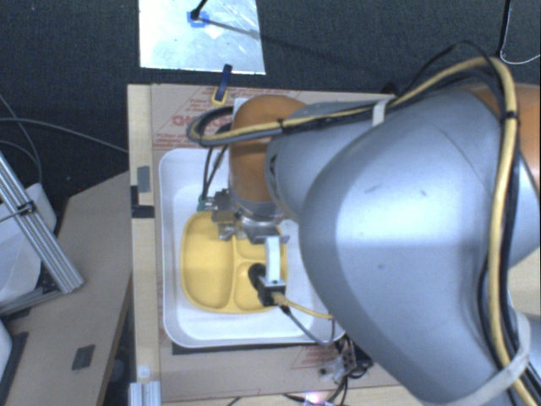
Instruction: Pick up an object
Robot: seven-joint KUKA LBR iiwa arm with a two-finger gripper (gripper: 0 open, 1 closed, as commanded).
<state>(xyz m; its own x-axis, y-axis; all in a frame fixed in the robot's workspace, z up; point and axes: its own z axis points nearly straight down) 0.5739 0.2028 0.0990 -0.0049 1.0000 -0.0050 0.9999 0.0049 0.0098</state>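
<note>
A yellow divided tray [203,265] lies in the left white bin [176,184], taking up most of the bin's floor. My gripper [254,248] hangs low over the tray's right half, with its grey mount and a white block right above the yellow compartments. I cannot make out whether anything is held. The orange band [254,142] above the wrist stands over the bin's far side. The big grey arm [406,227] hides the right side of the bench and the second bin.
Brown cardboard [182,112] edges the bin at the far and left sides. A shiny sheet [199,24] with a small blue item [197,19] lies beyond the bench. An aluminium frame [34,227] stands at the left. Yellow and black cables [304,118] run along the arm.
</note>
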